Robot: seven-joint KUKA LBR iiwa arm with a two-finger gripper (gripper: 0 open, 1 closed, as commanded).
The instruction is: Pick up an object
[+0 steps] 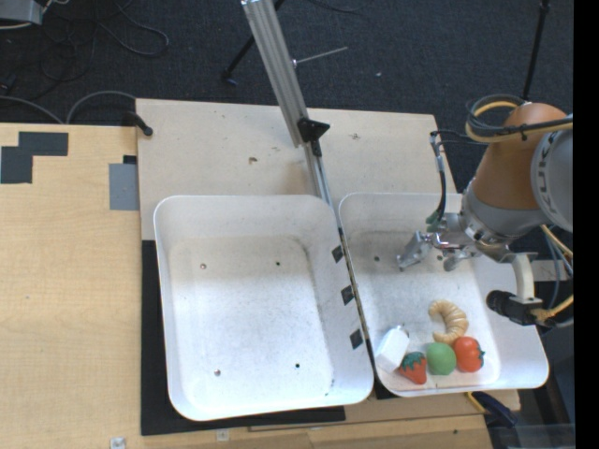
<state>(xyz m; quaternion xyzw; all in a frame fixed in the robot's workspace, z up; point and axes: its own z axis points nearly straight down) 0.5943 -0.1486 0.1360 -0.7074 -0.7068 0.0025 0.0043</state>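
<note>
Dark cabled floor surrounds the bench, where the left bin [178,251] has wide bare room. Over the right bin [374,215], the gripper [429,253] hangs spread apart, gripping nothing. Toys crowd that bin's near corner: croissant [450,319], white block [392,347], strawberry [414,368], green ball [440,358], tomato [468,354].

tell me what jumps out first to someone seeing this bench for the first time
The eye lands on the small cluster of bright toy food in the near corner of the right white bin: a red strawberry, a green round piece, a red tomato-like piece, a tan ridged pastry and a white block. Above them, the grey arm's metal two-finger gripper hangs over the same bin, apart from the cluster.
</note>
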